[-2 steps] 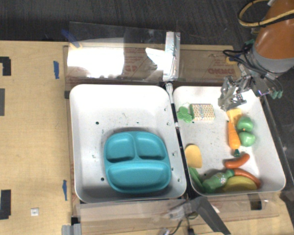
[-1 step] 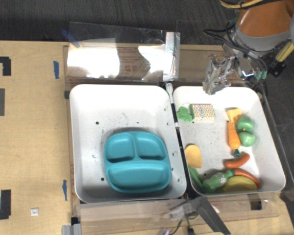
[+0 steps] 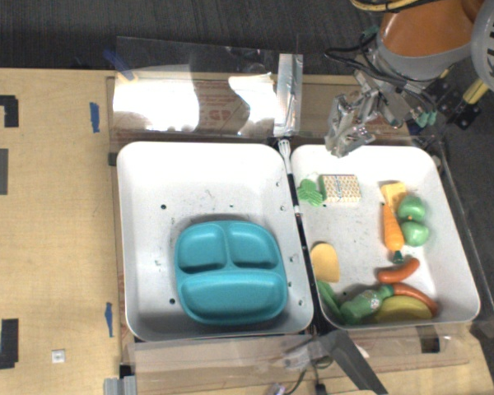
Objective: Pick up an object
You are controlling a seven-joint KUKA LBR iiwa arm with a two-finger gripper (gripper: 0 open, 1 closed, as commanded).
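**Arm waits over the far edge of the toy food bin**

From the camera above the bench, the gripper (image 3: 351,134) hangs over the far rim of the right bin (image 3: 457,220), near its far left corner. I cannot tell if it is open or shut, and nothing shows in it.

The toys lie in the right bin. A green toy (image 3: 311,191) sits just beside a small dotted box (image 3: 342,188), close below the gripper. A carrot (image 3: 392,220) lies along the right side, with two green balls (image 3: 413,220) touching it. A yellow egg-shaped toy (image 3: 324,262) sits near the left wall. At the near end, a red sausage (image 3: 398,271), a banana (image 3: 405,307) and a green veggie (image 3: 358,304) are bunched together.

The left bin (image 3: 148,188) holds a teal tray (image 3: 229,271) with three parts.
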